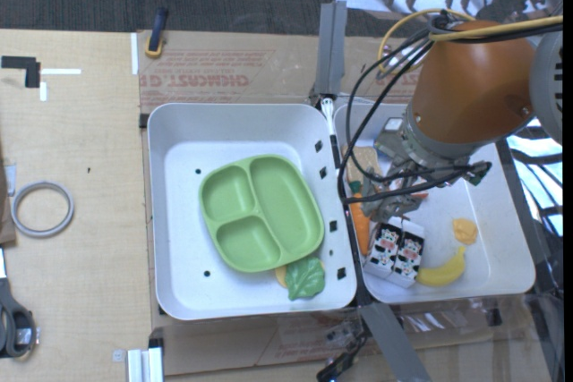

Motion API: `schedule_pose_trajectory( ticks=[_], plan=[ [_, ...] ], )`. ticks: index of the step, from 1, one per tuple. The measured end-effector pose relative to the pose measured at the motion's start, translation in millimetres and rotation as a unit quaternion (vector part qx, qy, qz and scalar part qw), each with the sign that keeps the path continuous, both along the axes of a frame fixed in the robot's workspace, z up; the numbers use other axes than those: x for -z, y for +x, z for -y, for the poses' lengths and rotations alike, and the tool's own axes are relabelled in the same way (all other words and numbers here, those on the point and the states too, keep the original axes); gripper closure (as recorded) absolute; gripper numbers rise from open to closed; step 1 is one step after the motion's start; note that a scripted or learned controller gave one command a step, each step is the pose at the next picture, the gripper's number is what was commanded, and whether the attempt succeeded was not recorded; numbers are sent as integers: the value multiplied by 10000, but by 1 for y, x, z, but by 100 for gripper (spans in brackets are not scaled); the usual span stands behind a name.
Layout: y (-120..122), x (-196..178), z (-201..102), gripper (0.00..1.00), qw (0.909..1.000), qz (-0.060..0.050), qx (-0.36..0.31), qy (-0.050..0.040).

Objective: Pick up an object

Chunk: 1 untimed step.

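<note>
The right bin (501, 277) holds a yellow banana (445, 269), a small yellow-orange piece (464, 231), an orange carrot (360, 226) along its left wall, and a white box with a black-and-white cow print (397, 252) at the front. My gripper (394, 203) hangs under the orange wrist band, low in the right bin's left half, just above the cow-print box and beside the carrot. Cables and the wrist hide its fingertips.
The left bin (170, 192) holds a green divided plate (260, 212) with a green leafy toy (306, 279) at its front edge. A grey tape ring (39, 208) lies on the bench at left. A metal post (329, 49) stands between the bins at the back.
</note>
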<state>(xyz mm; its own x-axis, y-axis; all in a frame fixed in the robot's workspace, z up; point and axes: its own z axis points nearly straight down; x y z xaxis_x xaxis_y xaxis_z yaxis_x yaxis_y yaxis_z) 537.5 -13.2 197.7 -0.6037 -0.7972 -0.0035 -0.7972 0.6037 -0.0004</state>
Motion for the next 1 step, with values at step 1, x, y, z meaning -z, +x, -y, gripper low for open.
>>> schedule_pose_trajectory(
  ticks=[1],
  plan=[
    [-52, -20, -26, 100, 9889, -8, -1485, -1]
  ],
)
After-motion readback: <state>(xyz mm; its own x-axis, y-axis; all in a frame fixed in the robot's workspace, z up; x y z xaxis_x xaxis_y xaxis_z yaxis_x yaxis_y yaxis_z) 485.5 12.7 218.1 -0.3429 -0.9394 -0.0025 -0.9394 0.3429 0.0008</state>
